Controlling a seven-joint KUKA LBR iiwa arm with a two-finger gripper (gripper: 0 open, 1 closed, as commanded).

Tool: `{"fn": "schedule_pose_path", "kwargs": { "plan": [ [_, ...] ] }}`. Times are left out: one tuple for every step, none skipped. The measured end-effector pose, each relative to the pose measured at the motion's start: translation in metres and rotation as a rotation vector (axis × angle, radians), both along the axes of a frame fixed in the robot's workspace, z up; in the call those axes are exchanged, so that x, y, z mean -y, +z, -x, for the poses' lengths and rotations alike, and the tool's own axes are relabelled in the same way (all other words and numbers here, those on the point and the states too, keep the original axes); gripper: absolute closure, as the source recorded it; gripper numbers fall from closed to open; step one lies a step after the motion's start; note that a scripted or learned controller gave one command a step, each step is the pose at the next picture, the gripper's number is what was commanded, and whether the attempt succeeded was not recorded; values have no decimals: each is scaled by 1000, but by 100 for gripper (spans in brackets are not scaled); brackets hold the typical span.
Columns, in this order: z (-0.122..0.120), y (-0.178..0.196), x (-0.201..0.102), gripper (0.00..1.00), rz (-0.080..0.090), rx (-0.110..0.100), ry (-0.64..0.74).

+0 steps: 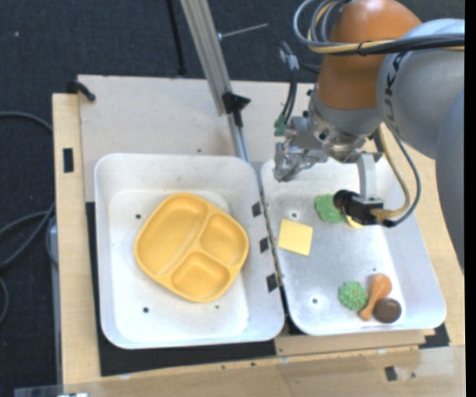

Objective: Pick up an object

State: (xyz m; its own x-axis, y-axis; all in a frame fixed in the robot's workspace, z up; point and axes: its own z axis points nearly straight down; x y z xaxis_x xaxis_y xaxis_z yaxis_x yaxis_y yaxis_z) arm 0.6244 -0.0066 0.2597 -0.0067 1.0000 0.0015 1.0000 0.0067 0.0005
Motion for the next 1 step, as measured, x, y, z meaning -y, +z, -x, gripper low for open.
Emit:
{"fn": "schedule_pose_path", "kwargs": {
  "plan": [
    [20,2,-54,100,0,0,1]
  ]
}}
